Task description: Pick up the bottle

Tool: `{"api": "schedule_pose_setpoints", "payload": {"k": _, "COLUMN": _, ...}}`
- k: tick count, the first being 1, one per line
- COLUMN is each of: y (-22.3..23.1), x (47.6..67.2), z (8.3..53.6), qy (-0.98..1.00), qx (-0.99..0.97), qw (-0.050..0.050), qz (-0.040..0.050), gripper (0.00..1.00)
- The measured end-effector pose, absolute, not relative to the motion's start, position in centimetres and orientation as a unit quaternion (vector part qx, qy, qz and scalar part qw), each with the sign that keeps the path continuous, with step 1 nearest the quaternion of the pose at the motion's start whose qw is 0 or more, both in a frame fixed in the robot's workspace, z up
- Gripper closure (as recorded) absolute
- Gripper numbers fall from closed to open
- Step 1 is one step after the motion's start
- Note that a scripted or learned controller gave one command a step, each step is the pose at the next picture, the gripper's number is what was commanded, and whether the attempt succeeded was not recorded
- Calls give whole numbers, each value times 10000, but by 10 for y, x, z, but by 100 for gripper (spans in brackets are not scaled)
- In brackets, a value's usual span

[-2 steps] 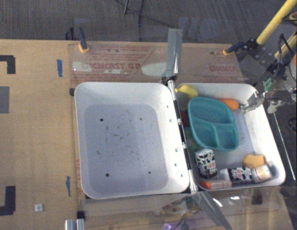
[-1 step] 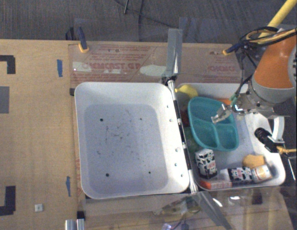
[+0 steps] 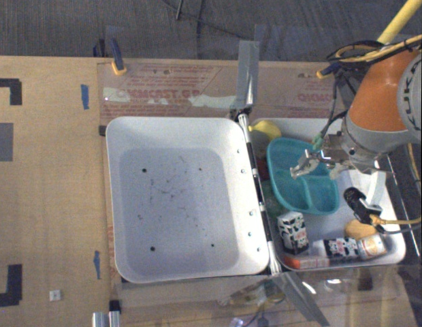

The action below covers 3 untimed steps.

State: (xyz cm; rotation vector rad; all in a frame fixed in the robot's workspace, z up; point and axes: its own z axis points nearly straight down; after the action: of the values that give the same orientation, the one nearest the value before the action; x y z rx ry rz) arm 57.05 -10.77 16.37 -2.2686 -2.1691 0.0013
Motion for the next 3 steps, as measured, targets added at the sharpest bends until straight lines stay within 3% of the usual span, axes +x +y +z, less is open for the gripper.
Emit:
{"api": "schedule_pose_setpoints", "payload": {"k": 1, "y": -147, "x": 586, "z": 116, "qy": -7125, "qx": -7017, "qw": -63, "qz": -27, "gripper": 0}}
{"api": "schedule_pose_setpoints", "payload": {"k": 2, "y": -193, "x": 570, "z": 92, "qy": -6797, "qx": -7335, "qw": -57, "qz": -37, "gripper": 0}}
{"api": "schedule_pose_setpoints", "payload": {"k": 3, "y": -196, "x": 571, "z": 103, "qy": -6782, "qx": -7348, "qw": -112, "qz": -39, "gripper": 100}}
